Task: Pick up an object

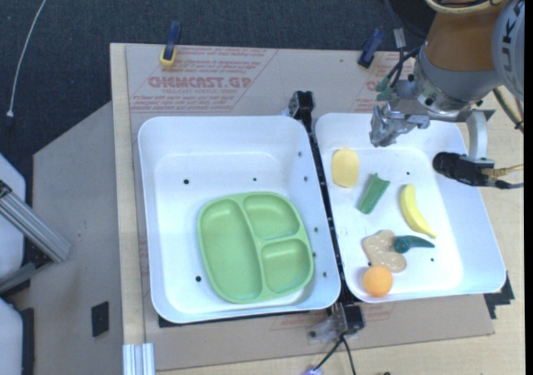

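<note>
**Small toy foods in the right bin, none taken yet**

My gripper hangs over the far part of the right bin; I cannot tell how it stands. Nearest below it lies one yellow piece, rounded, probably light hard plastic and a little slippery, so I would take it across its narrow width. I also count one green stick, one banana, one orange, one beige piece, one teal piece. The left bin holds one green divided plate.
</note>
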Motion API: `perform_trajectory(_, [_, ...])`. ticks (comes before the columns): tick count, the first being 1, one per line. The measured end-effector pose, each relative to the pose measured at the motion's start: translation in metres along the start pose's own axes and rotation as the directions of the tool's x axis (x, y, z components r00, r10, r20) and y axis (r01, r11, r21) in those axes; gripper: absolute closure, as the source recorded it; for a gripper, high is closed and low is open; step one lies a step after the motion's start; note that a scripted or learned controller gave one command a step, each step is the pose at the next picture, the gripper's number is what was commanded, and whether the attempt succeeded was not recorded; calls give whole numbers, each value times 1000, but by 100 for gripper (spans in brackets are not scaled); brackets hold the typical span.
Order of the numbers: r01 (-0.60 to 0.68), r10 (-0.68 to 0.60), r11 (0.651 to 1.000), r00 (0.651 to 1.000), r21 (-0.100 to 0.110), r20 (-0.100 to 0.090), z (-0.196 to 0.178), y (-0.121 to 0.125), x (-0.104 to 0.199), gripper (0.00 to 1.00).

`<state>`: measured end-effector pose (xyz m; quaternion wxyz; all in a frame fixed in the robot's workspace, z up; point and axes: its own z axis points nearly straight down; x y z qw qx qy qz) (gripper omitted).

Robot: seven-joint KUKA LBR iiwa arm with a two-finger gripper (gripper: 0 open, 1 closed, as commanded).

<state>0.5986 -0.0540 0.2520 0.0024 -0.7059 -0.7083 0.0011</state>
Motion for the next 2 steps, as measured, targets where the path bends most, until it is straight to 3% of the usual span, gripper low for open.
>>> perform_trajectory(2, [2,-2,1000,1000,-1,-1,10,-42,102,100])
